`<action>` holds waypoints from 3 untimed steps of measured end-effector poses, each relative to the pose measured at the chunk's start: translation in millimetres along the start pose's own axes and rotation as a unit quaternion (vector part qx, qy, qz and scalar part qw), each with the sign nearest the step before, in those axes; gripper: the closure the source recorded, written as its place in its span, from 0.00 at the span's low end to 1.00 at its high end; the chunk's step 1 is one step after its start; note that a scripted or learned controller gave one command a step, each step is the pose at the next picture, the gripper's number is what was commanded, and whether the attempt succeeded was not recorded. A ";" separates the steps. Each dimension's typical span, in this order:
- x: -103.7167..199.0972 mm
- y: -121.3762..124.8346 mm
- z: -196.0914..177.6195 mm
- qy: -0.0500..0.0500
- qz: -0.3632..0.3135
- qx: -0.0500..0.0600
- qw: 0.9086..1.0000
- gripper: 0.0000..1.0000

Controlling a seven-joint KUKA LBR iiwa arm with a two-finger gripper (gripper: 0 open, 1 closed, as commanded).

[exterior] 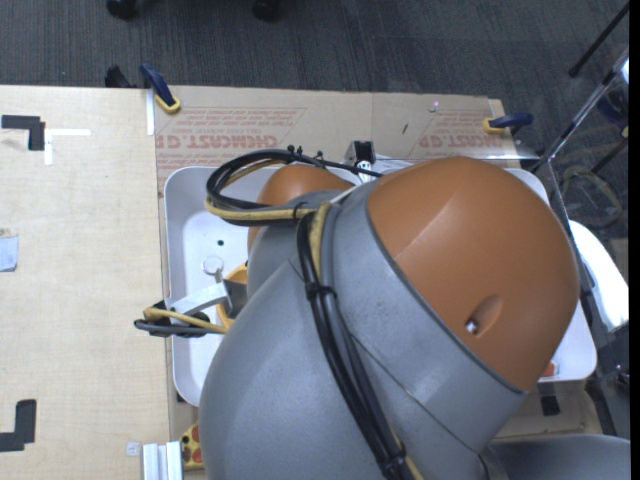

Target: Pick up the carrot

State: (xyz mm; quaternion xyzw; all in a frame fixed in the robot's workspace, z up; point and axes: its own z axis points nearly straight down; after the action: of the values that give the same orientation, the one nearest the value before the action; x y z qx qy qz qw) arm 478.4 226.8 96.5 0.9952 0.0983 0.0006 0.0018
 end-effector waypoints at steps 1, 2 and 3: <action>24.9 4.5 -81.9 -0.001 -0.012 0.000 1.000 0.00; -9.3 73.7 -8.2 0.007 -0.064 0.000 0.998 0.00; 103.7 45.0 -4.0 -0.006 -0.035 -0.002 0.999 0.00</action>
State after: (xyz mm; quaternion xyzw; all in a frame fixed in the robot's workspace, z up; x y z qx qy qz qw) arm 588.9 203.0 100.7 0.9910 0.1335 -0.0048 0.0039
